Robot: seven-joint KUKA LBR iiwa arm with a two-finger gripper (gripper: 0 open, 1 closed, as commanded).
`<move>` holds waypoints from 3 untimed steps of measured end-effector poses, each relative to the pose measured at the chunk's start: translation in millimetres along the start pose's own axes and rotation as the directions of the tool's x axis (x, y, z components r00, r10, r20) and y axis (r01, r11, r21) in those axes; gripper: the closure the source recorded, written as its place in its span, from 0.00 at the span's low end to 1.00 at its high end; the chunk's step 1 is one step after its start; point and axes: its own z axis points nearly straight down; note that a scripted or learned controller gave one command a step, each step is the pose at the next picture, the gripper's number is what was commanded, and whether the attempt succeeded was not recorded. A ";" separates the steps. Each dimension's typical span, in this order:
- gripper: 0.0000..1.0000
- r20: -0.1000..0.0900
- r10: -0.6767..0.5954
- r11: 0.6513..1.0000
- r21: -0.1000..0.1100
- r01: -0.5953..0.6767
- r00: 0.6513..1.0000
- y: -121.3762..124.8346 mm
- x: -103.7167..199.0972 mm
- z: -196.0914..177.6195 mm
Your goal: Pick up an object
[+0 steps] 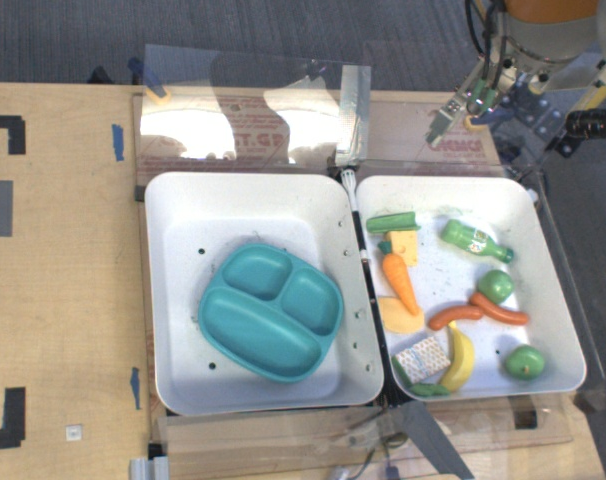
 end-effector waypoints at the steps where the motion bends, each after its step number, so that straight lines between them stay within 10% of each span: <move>1: 1.00 -0.017 0.088 0.996 0.014 -0.088 0.996 -71.4 34.4 45.0; 2: 1.00 -0.013 0.131 0.991 0.009 -0.131 0.991 -1.9 14.9 2.7; 3: 1.00 -0.007 0.130 0.991 0.005 -0.130 0.991 -1.4 13.5 -8.9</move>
